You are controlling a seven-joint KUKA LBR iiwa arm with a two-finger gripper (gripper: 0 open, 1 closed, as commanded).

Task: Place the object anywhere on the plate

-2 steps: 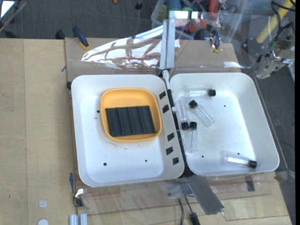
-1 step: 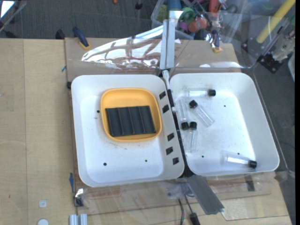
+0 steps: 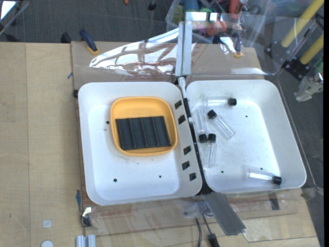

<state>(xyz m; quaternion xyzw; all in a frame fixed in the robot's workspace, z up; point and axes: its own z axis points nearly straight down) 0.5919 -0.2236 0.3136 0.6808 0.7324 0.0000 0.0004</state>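
Clear black-capped vials (image 3: 220, 125) loose in right bin (image 3: 289, 133), gripper (image 3: 308, 89) beyond its right rim, gripper's state untellable.

End effector (image 3: 310, 87) pale grey, dark mount above.

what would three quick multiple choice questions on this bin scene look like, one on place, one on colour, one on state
1. Where does the plate sit?
A. in the left bin
B. in the right bin
C. on the bench outside the bins

2. What colour is the plate?
A. blue
B. yellow-orange
C. green

3. How do the clear vials with black caps lie?
A. stacked on the plate
B. standing in a rack
C. scattered on their sides in the right bin

Answers:
1. A, the plate rests on the floor of the left bin.
2. B, its rim is yellow-orange around a dark ribbed insert.
3. C, the vials lie flat and spread across the right bin, none on the plate.
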